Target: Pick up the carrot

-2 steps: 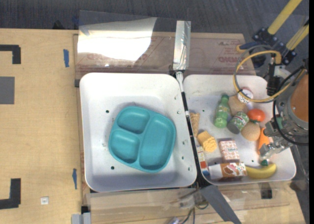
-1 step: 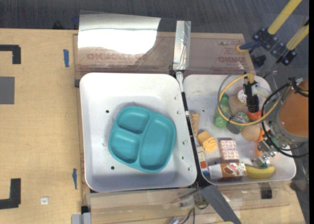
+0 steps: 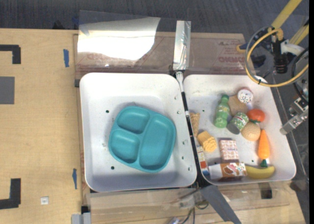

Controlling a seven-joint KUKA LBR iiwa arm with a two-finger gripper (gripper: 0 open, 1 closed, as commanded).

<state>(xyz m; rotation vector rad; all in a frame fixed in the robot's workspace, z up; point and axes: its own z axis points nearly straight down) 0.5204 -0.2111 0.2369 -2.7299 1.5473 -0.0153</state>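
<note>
The plywood bench (image 3: 34,120) carries two white bins; the left bin (image 3: 93,90) holds a teal divided plate (image 3: 142,138). In the right bin (image 3: 289,166) I see the carrot (image 3: 264,144) near the right wall, green tip just above the banana (image 3: 260,171), beside a tan ball (image 3: 251,131). The gripper (image 3: 294,118) sits at the right edge; grip state I cannot tell. I'd come straight down mid-carrot, closing across its width, clear of the wall.
</note>
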